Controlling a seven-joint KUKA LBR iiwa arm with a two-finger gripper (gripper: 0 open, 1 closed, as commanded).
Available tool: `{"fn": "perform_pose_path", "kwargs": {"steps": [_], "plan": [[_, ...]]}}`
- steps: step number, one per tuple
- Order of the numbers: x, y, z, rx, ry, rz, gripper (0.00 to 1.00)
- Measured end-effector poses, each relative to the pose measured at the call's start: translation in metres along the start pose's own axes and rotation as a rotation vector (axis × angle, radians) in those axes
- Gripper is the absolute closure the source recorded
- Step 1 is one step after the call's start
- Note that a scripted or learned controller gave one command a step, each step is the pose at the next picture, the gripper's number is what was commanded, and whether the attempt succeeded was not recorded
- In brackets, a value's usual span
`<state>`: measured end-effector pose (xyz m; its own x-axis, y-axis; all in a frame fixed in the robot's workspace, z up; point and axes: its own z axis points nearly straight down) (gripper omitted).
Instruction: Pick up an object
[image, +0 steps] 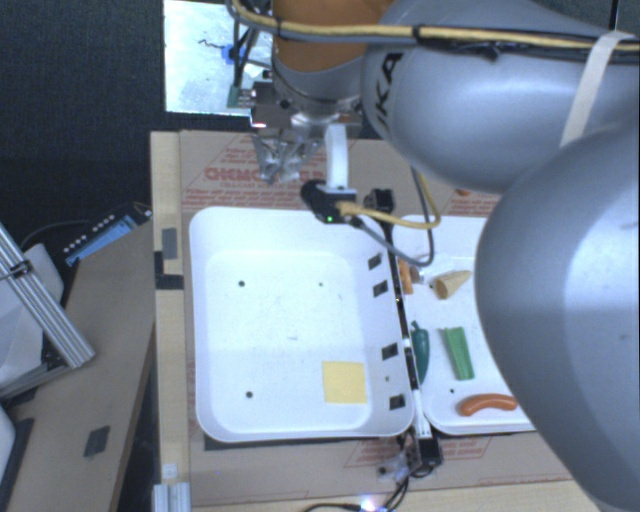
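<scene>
Bins (215, 300) sit on brown cardboard (215, 170); claw (280, 165) grip state can't be told.

A tan cardboard sheet with red print (215, 170) is laid under the bins; dark blue carpeted floor (70, 110) is seen behind.
</scene>
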<state>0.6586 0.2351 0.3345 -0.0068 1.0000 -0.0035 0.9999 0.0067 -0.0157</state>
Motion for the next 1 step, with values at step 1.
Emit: {"fn": "perform_pose_path", "kwargs": {"steps": [1], "plan": [[-0.0011,-0.0198,-0.1406,-0.032,0.010,0.000,1.00]]}}
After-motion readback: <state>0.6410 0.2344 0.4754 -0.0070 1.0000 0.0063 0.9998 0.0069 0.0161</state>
